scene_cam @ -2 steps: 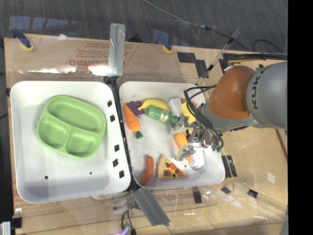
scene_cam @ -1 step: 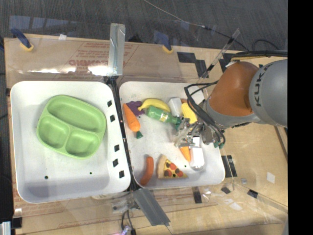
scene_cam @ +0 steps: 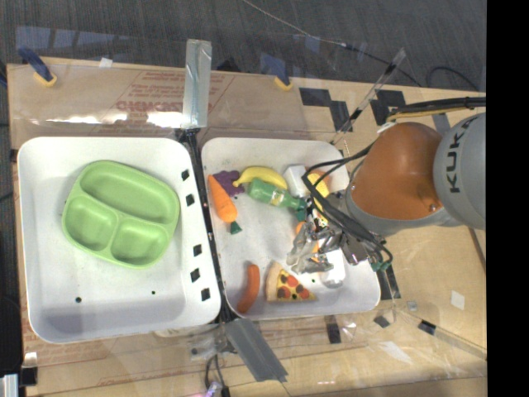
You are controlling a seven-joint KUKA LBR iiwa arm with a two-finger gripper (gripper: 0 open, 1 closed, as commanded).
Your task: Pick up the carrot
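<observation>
The carrot [scene_cam: 223, 202] is orange with a small green top at its near end. It lies along the left wall of the right bin [scene_cam: 273, 149], pointing away from me. My gripper [scene_cam: 309, 251] hangs low over the right-hand middle of that bin, well to the right of the carrot and apart from it, just above the pizza slice [scene_cam: 291, 287]. The grey arm with its orange band [scene_cam: 398, 174] covers the bin's right side.
A banana [scene_cam: 261, 174], a green bottle [scene_cam: 270, 193] and a white item [scene_cam: 297, 174] lie at the back of the right bin. An orange sausage [scene_cam: 249, 287] rests at the front. The left bin [scene_cam: 50, 304] holds a green divided plate [scene_cam: 121, 213].
</observation>
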